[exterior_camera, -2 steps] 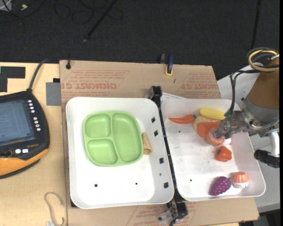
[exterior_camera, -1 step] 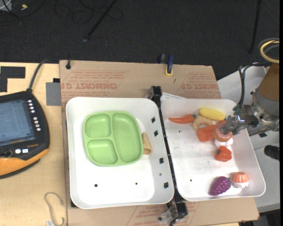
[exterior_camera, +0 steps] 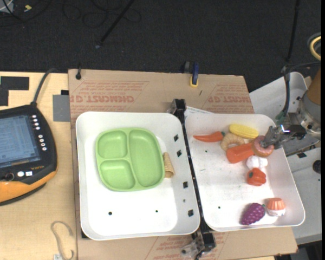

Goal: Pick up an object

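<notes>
Bench [exterior_camera: 54,91], cardboard sheet [exterior_camera: 151,93] (printed), two white bins [exterior_camera: 130,221], pendant [exterior_camera: 16,150]

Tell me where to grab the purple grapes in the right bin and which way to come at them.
Grip the purple grapes across their narrower width, probably coming straight down from above. They lie flat near the front of the right bin, with bare floor to their left; the peach-coloured toy sits close on their right, so keep the fingers off that side.

Two bins side by side: left bin [exterior_camera: 92,199] holds a divided tray [exterior_camera: 130,159], with a cone [exterior_camera: 168,164] touching the tray's right edge. Right bin [exterior_camera: 227,199]: pepper [exterior_camera: 208,137], corn [exterior_camera: 243,130] and carrot [exterior_camera: 239,154] clustered toward the back; grapes [exterior_camera: 252,213] near the front right corner. Tablet [exterior_camera: 16,150] lies left of both bins.
</notes>
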Tool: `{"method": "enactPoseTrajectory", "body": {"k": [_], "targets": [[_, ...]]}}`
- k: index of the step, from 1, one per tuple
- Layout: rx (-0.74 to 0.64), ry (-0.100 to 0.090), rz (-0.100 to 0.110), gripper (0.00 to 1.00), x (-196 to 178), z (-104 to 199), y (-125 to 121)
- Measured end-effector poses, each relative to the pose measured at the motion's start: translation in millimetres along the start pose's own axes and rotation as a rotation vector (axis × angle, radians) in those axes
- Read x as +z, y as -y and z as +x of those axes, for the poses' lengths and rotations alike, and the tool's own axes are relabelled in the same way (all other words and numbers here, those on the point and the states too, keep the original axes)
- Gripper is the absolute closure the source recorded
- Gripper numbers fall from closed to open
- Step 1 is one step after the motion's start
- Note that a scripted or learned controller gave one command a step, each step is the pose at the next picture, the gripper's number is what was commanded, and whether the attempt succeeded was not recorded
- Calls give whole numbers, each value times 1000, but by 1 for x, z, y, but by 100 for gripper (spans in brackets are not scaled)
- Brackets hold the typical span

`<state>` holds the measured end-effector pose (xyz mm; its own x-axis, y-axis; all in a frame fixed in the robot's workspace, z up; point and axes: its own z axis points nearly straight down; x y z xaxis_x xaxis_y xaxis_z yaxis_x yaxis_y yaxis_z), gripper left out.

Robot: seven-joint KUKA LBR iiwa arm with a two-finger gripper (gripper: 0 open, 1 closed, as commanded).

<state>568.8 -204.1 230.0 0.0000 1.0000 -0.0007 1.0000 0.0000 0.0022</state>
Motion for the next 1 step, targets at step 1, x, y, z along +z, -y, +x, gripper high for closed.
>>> {"method": "enactPoseTrajectory", "body": {"k": [1], "targets": [[-2,-4,6,100,-7,47,20]]}}
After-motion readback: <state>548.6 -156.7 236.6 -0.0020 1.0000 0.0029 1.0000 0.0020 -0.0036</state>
